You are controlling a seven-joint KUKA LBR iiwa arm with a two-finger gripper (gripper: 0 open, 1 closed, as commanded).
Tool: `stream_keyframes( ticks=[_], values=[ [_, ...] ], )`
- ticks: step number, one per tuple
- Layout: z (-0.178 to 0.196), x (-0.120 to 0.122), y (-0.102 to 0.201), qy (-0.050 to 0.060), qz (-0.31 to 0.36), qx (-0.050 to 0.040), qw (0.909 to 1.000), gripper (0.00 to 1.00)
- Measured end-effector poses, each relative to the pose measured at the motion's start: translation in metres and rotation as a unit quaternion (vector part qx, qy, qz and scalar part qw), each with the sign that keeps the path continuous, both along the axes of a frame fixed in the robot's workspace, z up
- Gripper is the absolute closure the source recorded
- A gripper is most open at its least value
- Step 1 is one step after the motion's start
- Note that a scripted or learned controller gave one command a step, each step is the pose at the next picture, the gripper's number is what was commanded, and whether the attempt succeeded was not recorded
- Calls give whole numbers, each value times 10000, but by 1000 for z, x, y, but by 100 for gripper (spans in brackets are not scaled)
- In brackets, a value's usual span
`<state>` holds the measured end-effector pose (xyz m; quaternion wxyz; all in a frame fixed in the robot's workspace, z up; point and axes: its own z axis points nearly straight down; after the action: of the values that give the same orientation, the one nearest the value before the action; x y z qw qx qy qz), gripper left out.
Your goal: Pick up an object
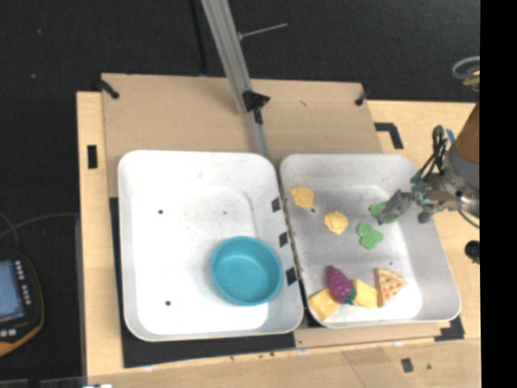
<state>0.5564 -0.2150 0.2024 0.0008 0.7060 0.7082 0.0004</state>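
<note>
Seemingly aiming for the green toy (369,235), the gripper (393,208) hovers just above-right of it; whether it is open, I cannot tell.

A pale wooden bench (339,124) sits on a dark, speckled floor (97,23), with a slanted metal pole (230,47) rising from its far edge and a handheld control pendant (14,297) lying beyond its near left corner.
</note>
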Motion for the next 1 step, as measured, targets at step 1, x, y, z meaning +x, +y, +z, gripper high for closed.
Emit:
stream_keyframes(
  ticks=[1],
  values=[
    [0, 0, 0, 0, 0, 0, 10000, 0]
  ],
)
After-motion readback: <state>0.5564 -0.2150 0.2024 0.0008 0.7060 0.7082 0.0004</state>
